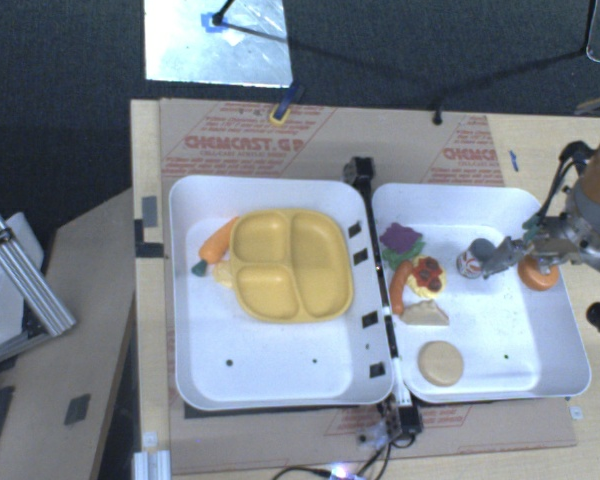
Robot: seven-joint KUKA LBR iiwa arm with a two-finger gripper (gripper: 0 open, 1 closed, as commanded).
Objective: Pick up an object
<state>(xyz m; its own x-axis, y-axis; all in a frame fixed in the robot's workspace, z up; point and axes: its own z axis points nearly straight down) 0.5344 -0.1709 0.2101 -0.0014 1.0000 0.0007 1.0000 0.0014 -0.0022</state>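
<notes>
Looking down on the bench, we see two shallow white bins side by side. The left bin (195,368) bears one yellow three-compartment plastic plate (285,265); one orange toy carrot (216,241) lies touching the plate's left edge. The right bin (550,368) holds several toy foods: one purple bunch of grapes (400,238) at the far left, one orange-red sausage-like piece (398,283) just near of it, one yellow piece with red spots (426,277) beside that, one pale wedge (426,314) touching it on the near side, one tan round biscuit-like disc (442,363) nearer still, and one orange round fruit (539,273) at the right. The grey two-finger gripper (480,260) reaches in from the right, low over the bin's far half. At its tip sits a small round white-and-red object (469,263), touching it; the orange fruit lies just right of the gripper body. We cannot tell whether the jaws are released or clenched, nor whether anything is grasped.
</notes>
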